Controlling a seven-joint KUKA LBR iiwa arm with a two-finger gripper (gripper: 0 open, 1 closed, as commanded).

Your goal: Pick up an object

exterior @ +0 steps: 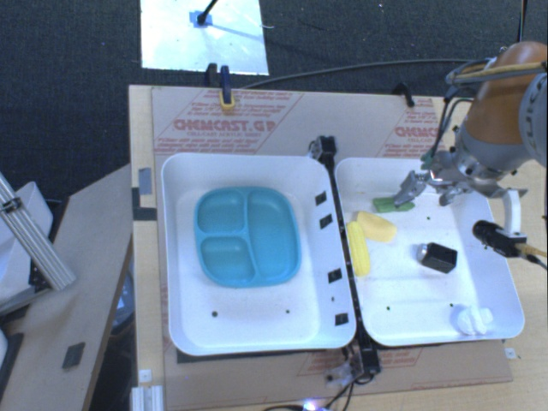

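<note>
Pincer (425,185) sits low in the right bin (497,315), near its far wall, reaching in from the right. Its two fingers stand spread, nothing between them. One fingertip (414,184) is at or just beside the near end of the green object (394,202); whether they touch, I cannot tell from this angle.

Candidate targets, all in the right bin: green object at the far left part; yellow object (377,227) just below it; a second yellow piece (358,248) along the divider; black block (437,257) mid-bin; white object (472,319) at the near right corner. Left bin (184,315) carries the blue divided tray (248,235). Both bins rest on the worktop (257,114).

Judgement: step in hand is the approach to the green object, grasp not yet made. To do it well, centre the spread fingers over the object so it lies between them, not off one tip, descend to the bin floor, then close. The object looks flat and thin, so a shallow descent risks closing over it. Keep clear of the yellow object just beside it.
</note>
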